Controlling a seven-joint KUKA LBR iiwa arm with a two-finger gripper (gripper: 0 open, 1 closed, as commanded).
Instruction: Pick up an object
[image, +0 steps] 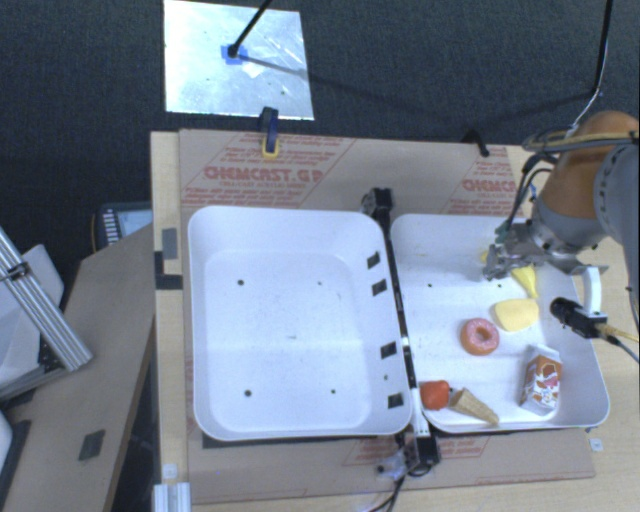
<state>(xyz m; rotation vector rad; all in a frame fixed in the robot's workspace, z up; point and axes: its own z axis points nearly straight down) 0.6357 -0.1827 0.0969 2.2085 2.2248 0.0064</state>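
Note:
The right bin (440, 250) holds several small items. A pink-frosted doughnut (480, 336) lies near its middle, with a pale yellow lump (516, 315) just to its right. A small brown-and-white carton (541, 382) stands at the front right. A red tomato-like piece (434, 394) and a tan cone (473, 406) lie at the front left. My gripper (503, 256) hangs low over the bin's far right part, right at a yellow banana-like piece (523, 279) that it partly hides.
The left bin (215, 240) sits beside the right one, with a black clipped divider (392, 310) between them. A black part of the wrist (575, 316) juts out above the right bin's edge. A foil sheet (238, 60) lies behind the bench.

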